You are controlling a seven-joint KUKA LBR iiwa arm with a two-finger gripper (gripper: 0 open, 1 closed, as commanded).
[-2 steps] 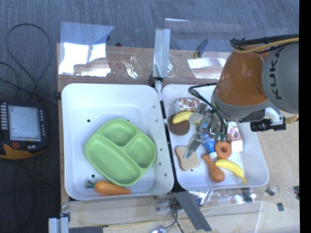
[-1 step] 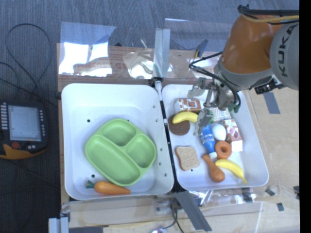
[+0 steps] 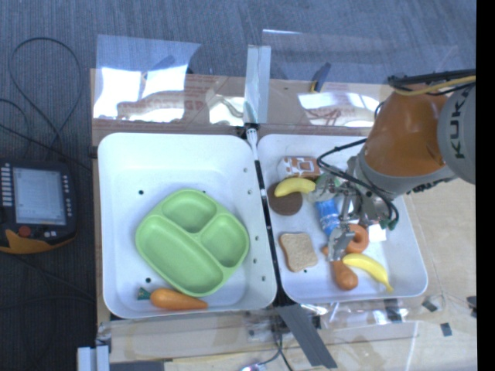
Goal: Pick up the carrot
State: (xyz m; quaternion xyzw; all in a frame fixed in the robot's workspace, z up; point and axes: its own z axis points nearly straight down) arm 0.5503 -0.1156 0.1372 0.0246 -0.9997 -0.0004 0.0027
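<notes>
Lowest in the view, along the front wall of the left bin (image 3: pixel 116 149), lies the carrot (image 3: pixel 177 300), on its side with its green end pointing left and its orange tip to the right. It sits just below the green divided plate (image 3: pixel 192 240), touching or almost touching the plate's near rim. In the right bin (image 3: pixel 410 284) there is a cluster of toy food: a slice of bread (image 3: pixel 298 251), a brown round cookie (image 3: pixel 288 203), a banana (image 3: pixel 294 185) just above it, a small packaged snack (image 3: pixel 298 165) near the back, a blue can (image 3: pixel 329 215), an orange ring (image 3: pixel 357 239), a second banana (image 3: pixel 368 267) and a small orange pear-shaped piece (image 3: pixel 345 275) near the front. The arm reaches in from the right, and the gripper (image 3: pixel 342 238) hangs over the right bin among the can and the orange ring, well apart from the carrot. Whether its fingers are open or closed cannot be made out, since cables and nearby items crowd them. A tablet-like control pendant (image 3: pixel 35 199) rests on the floor to the left of the bench.
</notes>
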